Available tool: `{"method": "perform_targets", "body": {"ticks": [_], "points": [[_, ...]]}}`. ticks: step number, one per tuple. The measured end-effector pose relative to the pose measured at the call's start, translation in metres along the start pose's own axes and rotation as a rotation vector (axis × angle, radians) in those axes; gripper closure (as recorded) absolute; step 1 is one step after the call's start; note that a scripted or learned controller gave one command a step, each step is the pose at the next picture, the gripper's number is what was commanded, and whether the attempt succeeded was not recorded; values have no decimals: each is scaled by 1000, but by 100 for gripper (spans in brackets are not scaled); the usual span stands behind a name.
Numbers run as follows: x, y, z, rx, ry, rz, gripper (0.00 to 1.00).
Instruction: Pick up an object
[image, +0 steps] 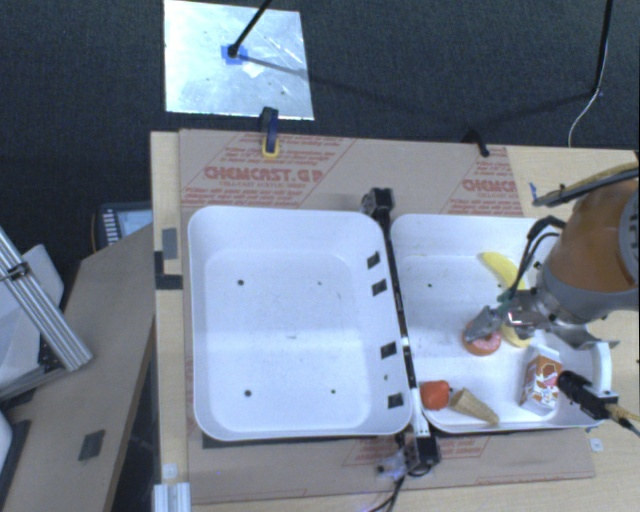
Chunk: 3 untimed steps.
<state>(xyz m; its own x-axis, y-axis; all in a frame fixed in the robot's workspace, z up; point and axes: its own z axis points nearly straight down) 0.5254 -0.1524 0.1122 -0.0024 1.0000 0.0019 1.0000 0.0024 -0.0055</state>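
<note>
In the right bin (440, 270) my gripper (487, 325) hangs low, just above a round red and pink object (484, 344). Whether it touches that object is unclear. A yellow banana (502, 270) lies just behind the gripper, partly hidden by the wrist. Near the bin's front edge sit an orange-red ball (434, 394) and a tan cone (474, 405). A small white and orange carton (541, 384) stands at the front right. The arm (590, 260) comes in from the right.
The left bin (290, 320) lies beside the right one, with a black clip strip (392, 320) along the shared rim. A brown cardboard sheet (300, 170) lies under both bins. A shiny plate (238, 58) lies at the back.
</note>
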Motion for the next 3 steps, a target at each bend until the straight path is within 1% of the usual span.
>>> {"method": "perform_targets", "body": {"ticks": [1,2,3], "points": [[-55,83,28,-14,-7,-2,0],[-54,135,-89,-24,-8,-5,0],[-3,144,12,-5,0,-7,0]]}}
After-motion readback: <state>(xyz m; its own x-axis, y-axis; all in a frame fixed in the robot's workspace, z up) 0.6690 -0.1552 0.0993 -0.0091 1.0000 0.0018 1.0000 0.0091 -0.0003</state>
